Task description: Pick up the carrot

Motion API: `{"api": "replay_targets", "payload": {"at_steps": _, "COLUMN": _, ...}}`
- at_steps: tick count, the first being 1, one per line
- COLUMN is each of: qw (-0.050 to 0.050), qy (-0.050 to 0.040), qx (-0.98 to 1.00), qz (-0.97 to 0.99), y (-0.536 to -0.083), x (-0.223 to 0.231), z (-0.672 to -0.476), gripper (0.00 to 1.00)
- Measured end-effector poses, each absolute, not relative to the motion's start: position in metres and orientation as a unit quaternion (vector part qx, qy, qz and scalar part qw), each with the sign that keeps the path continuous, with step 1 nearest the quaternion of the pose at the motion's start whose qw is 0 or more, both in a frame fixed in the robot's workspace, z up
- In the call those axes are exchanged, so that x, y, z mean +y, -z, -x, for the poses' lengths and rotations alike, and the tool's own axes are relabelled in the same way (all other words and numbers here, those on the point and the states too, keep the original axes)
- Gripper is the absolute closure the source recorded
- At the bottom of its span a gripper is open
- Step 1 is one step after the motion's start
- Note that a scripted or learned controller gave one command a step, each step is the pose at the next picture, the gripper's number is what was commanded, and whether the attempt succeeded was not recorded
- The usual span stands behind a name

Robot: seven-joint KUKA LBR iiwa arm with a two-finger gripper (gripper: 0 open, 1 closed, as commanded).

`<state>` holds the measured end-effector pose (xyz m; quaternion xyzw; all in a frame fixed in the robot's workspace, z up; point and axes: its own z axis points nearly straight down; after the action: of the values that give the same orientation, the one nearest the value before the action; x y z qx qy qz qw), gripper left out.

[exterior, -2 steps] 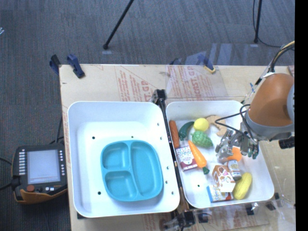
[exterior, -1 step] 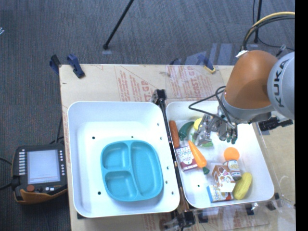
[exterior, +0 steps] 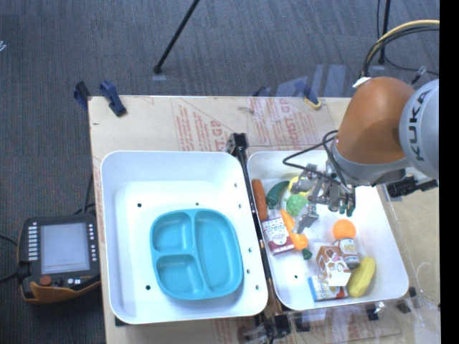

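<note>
Gripper (exterior: pixel 310 208): above right bin (exterior: pixel 387 224), near carrot; finger state cannot be told.
Carrot (exterior: pixel 294 232): lying beside red carton (exterior: pixel 276 236).

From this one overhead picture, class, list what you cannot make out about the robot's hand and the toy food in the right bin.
- Hand, camera view: small and dark under the arm's orange band; open or shut, cannot tell.
- Carrot: whether the hand touches it, too small to tell.
- Small boxes: labels too small to read.
- Green toy: partly covered by the hand.
</note>
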<state>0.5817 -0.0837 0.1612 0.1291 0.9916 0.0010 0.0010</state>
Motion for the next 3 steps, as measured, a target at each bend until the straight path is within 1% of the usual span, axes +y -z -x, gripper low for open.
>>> {"api": "replay_targets", "payload": {"at_steps": 1, "qw": 0.005, "qy": -0.0004, "qx": 0.976, "qz": -0.217, "y": -0.091, "x": -0.098, "z": -0.515, "gripper": 0.0}}
{"api": "replay_targets", "payload": {"at_steps": 2, "qw": -0.001, "qy": 0.0, "qx": 0.912, "qz": -0.41, "y": -0.087, "x": -0.084, "z": -0.566, "gripper": 0.0}}
{"api": "replay_targets", "payload": {"at_steps": 3, "qw": -0.001, "qy": 0.0001, "qx": 0.914, "qz": -0.407, "y": -0.096, "x": -0.082, "z": -0.567, "gripper": 1.0}}
